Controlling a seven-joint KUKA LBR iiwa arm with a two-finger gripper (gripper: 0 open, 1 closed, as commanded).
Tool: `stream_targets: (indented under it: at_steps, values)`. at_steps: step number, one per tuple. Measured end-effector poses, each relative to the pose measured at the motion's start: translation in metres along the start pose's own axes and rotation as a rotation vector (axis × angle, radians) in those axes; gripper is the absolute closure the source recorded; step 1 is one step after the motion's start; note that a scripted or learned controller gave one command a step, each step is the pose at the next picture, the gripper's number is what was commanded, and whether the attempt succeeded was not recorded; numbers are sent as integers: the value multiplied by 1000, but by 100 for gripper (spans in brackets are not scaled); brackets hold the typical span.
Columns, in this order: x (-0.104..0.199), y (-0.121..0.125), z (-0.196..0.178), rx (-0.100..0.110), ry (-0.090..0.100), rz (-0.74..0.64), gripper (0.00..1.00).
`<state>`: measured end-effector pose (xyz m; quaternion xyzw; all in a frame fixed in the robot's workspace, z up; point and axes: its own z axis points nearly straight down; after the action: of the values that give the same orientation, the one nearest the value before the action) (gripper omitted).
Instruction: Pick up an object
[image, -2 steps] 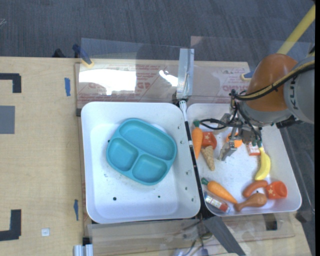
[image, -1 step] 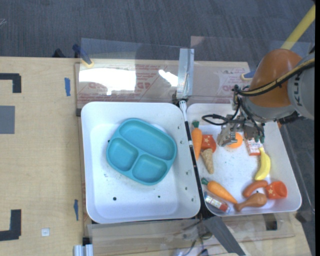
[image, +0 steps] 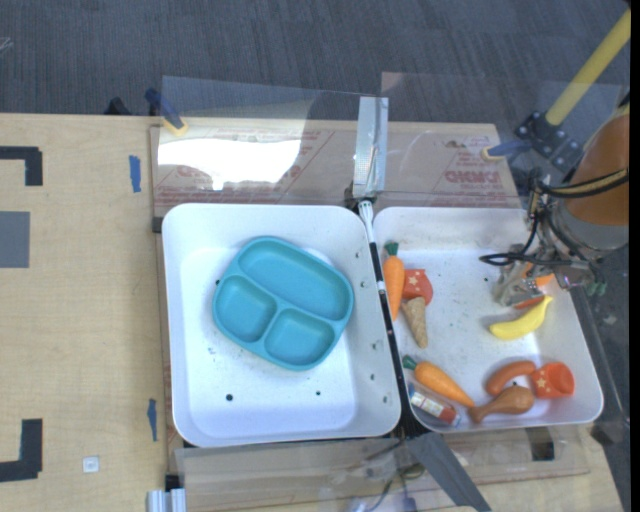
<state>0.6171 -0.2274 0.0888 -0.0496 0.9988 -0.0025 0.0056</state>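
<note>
One fixed camera looks down aslant on both white bins.

A pale wooden bench carries two shallow white bins. The left bin touches the right bin.

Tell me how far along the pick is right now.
Nothing looks lifted yet. The arm hangs over the right bin, its pincer low beside the banana. Banana, carrots and the rest lie on the bin floor. Grasping and lifting remain.
</note>
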Motion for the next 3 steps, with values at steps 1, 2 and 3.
stream_targets:
  at_steps: [1,2,3]
  values:
    - [-1,3,1,-2,1,-4,0]
    - [52,9,-1,-3,2,-8,0]
    - [0,22,1,-3,0,73,0]
